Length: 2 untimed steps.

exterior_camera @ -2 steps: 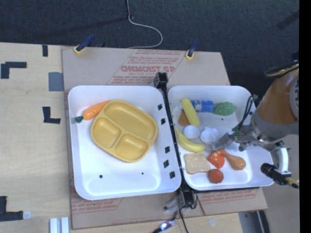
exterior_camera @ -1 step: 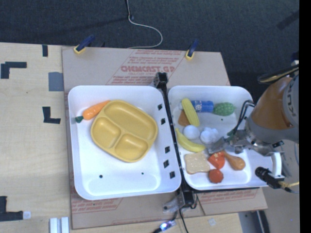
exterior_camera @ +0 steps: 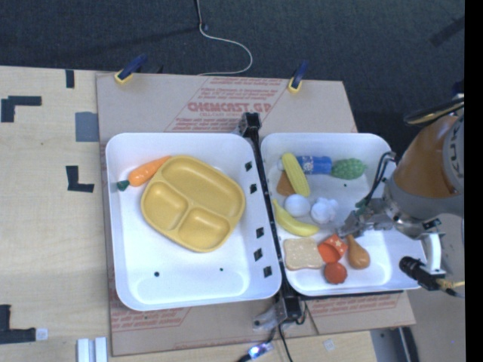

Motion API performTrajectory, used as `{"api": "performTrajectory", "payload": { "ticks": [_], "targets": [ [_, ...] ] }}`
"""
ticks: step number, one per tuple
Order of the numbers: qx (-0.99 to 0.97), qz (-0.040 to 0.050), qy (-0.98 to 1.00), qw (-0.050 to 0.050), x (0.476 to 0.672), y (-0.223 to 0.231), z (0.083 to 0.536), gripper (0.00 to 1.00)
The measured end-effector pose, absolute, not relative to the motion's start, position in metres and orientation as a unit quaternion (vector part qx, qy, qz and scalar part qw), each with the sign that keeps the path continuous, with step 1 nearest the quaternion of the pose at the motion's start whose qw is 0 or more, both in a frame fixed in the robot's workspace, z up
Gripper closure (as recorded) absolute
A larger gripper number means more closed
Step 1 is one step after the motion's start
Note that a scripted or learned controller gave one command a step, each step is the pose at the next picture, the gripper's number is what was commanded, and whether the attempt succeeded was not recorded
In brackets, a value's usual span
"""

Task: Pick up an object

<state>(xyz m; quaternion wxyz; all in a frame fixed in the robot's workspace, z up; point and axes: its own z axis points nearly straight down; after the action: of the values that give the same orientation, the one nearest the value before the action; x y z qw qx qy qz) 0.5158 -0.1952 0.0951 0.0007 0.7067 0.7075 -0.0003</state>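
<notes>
The right bin holds several toy foods. Among them are a corn cob, a blue bottle, a green piece, a white egg, a banana, a slice of toast, two red pieces and a brown drumstick. My gripper reaches in from the right and sits low over the bin. It is just above the drumstick and the upper red piece. Nothing is visibly lifted.
The left bin carries a yellow divided plate and a carrot at its upper left. A black divider runs between the bins. A pale rounded object lies left of the gripper.
</notes>
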Motion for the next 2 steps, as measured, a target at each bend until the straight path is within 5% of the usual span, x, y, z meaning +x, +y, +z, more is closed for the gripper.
{"api": "performTrajectory", "payload": {
  "ticks": [2],
  "targets": [
    [0.706,0.0011,0.708,0.002,0.512,-0.2,0.201,1.0]
  ]
}}
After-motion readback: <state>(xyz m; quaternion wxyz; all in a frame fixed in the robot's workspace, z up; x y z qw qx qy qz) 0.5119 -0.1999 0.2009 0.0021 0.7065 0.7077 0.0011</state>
